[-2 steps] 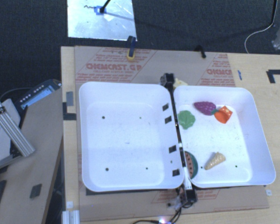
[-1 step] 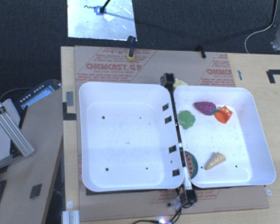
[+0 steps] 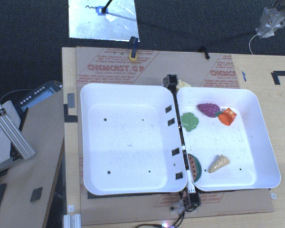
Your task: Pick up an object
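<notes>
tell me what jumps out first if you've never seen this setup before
The colourful toy food in the right bin stands out: purple grapes beside an orange piece near its far side, a green leafy item by the divider, a watermelon slice at the near left corner and a tan cone. The left bin is plain white. The end effector hovers at the top right, off the bench.

The robot's hand appears as a small pale grey, silvery metal piece with angular, blocky facets, blurred and too small to make out fine detail. A thin white cable loops from its lower side. A trace of greenish-teal shows on the part just above it at the frame's edge.
</notes>
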Robot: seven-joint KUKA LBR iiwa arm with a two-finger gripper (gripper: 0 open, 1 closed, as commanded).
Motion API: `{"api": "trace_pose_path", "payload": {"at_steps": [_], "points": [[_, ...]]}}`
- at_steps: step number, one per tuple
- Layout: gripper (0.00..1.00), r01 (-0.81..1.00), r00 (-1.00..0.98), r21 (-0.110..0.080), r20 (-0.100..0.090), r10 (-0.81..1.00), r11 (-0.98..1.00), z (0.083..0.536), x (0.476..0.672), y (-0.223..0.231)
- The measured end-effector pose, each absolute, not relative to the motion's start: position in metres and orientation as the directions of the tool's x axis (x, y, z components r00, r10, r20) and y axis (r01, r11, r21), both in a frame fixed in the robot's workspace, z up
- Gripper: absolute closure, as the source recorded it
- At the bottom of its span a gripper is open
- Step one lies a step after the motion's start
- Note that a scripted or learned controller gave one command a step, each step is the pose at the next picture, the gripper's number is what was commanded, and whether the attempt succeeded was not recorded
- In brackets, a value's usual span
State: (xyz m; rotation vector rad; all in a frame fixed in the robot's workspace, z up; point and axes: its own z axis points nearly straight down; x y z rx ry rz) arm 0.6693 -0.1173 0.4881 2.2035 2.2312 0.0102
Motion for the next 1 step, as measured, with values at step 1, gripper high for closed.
{"api": "trace_pose_path", "payload": {"at_steps": [1], "points": [[1.00, 1.000, 0.004, -0.004, -0.001, 1.000, -0.004, 0.4101, 0.6637, -0.1833]]}}
